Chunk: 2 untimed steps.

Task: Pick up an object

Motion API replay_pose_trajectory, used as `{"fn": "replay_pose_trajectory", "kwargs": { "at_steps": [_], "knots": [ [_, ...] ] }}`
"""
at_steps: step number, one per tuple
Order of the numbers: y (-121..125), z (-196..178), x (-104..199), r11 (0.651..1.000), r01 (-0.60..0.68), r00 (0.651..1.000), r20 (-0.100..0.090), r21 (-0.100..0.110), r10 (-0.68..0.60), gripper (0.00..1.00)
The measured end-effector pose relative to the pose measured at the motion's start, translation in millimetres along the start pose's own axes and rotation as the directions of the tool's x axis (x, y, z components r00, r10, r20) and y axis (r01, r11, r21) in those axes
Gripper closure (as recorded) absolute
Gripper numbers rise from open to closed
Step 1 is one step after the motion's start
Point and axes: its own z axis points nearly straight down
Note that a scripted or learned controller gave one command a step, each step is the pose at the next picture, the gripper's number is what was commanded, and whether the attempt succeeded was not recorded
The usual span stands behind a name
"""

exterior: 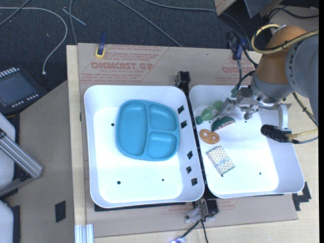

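The two-finger gripper [229,110] is low in the right white bin [263,178], just at a green and dark object [216,116] near the bin's left wall; how far it is open, I cannot tell. This object lies with its long axis slanted, from lower left to upper right. Just below it lie a small brown pretzel-shaped piece [208,135] and a white patterned packet [220,159], and the left white bin [101,181] bears a blue divided plastic plate [148,129].

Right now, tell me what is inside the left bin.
The left bin holds one thing: a blue divided plate with three compartments, lying flat toward the far side. Small black dots mark the bare white floor around it. Whatever lies beneath the plate is covered.
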Motion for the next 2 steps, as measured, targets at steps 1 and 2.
{"fn": "replay_pose_trajectory", "kwargs": {
  "at_steps": [1,2],
  "knots": [
    [2.2,-15.7,-0.6,1.0,0.0,1.0,0.002,-0.009,0.0,1.0],
    [9.3,-64.8,-7.2,1.0,0.0,1.0,0.004,-0.013,0.0,1.0]
  ]
}}
